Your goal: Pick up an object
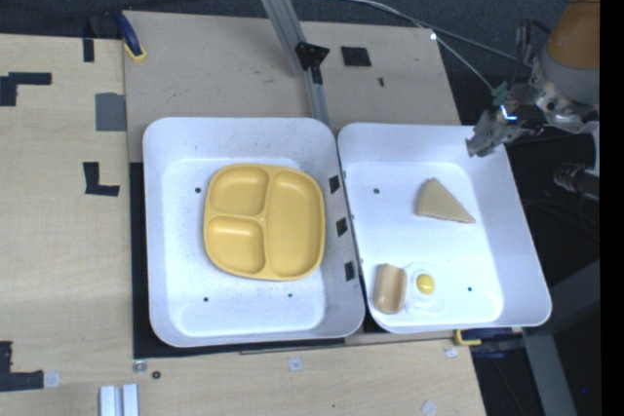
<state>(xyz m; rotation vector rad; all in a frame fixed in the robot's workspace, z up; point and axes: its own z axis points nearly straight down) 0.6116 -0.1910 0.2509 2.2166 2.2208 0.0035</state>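
Three items, right bin (507, 239) | claw (485, 139) over rim, perhaps empty

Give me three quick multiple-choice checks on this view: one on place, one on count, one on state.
1. Where does the yellow divided plate lie?
A. left bin
B. right bin
C. on the bench

2. How many things lie in the right bin?
A. one
B. three
C. five

3. Where is the gripper?
A. low over the plate
B. at the right bin's upper right corner, apart from the items
C. closed round the fried egg

Key: 1 A, the plate sits inside the left bin. 2 B, a tan wedge, a small bread roll and a fried egg. 3 B, it hangs at that corner.
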